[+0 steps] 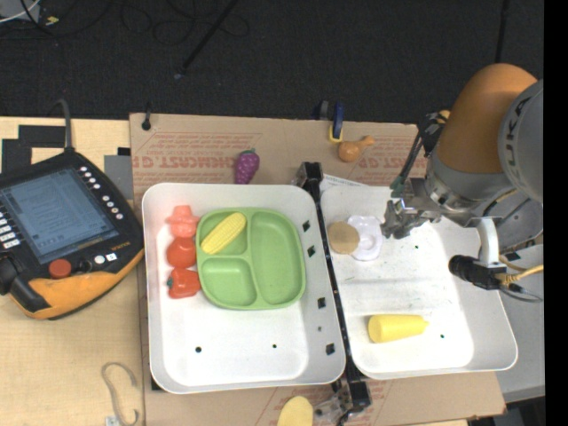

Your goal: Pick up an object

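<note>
Left bin [177, 344] holds a divided plate [253, 260] with corn [222, 232]; right bin [479, 344] holds a cone [397, 327]

Dark carpeted floor [266, 43] with trailing cables [35, 7], pale wooden bench [62, 362], brown cardboard sheet [195, 153] under the bins

Your arm [497, 140] shows a bulbous orange band above the wrist, glossy and rounded, set against smooth grey casing. Below it the wrist narrows into a cluster of dark metal fittings with thin cables running alongside. The pincer [397, 223] is small, dark and blocky. A pale grey bracket and a black cylindrical part with a yellowish wire hang off the arm's near side.
</note>
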You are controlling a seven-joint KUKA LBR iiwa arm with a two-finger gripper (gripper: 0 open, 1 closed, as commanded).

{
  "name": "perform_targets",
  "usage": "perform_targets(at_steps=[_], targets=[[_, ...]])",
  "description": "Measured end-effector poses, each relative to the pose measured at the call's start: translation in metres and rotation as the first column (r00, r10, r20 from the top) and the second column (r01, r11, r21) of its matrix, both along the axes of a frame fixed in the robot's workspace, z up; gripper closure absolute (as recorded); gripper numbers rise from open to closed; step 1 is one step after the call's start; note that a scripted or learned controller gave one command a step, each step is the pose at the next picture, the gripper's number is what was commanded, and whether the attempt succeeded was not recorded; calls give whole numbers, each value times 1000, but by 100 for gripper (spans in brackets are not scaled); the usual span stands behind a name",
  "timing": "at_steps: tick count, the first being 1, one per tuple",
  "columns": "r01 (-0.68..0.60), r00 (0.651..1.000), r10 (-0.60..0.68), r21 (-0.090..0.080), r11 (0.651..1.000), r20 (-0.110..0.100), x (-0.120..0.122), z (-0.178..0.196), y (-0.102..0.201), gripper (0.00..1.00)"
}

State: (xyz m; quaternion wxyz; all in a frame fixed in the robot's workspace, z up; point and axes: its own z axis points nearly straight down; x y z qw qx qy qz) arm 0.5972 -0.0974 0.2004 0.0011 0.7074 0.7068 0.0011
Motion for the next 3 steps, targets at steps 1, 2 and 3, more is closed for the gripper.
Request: perform_targets(at_steps=[1, 2, 3], targets=[[-1, 1000, 1, 0, 1000, -2, 0, 29, -1, 100], [-4, 1000, 4, 3, 1000, -7, -17, 37, 50, 100], [-2, 1000, 2, 2, 1000, -8, -37, 36, 83, 100]])
